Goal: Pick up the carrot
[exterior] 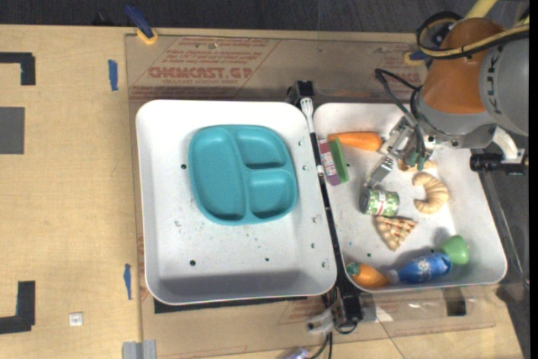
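In the right bin (492,219), pincer (395,154) spread wide, carrot (357,141) just beside, near far wall.

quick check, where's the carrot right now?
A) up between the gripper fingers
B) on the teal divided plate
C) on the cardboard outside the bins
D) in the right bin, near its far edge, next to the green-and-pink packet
D: the carrot lies on the floor of the right bin near its far edge, just right of the green-and-pink packet, with the gripper close beside it.
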Controlling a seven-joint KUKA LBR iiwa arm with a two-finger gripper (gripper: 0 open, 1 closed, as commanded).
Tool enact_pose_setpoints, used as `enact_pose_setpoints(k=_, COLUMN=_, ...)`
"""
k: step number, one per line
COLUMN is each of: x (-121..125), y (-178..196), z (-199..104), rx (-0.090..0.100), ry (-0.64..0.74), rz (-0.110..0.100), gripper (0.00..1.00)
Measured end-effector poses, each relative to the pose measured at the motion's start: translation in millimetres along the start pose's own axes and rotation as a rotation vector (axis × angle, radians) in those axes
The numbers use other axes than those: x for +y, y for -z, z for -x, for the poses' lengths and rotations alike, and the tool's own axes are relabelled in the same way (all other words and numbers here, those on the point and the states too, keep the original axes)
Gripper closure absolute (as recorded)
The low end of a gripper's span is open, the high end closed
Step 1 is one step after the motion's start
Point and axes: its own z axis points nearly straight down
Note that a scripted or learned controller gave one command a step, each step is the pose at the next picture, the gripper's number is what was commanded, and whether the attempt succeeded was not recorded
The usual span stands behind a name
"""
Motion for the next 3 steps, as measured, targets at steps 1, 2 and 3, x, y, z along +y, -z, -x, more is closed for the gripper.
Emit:
enact_pose_setpoints(k=1, x=20.5, y=-0.9, z=20.2, rx=0.023, ry=-0.335, rz=-0.016, gripper=0.00)
enact_pose_setpoints(k=2, x=26.4, y=-0.7, z=-1.9, rx=0.002, ry=-0.846, rz=-0.004, gripper=0.00)
enact_pose_setpoints(k=3, x=37.8, y=-1.4, z=16.6, rx=0.025, ry=-1.210, rz=-0.039, gripper=0.00)
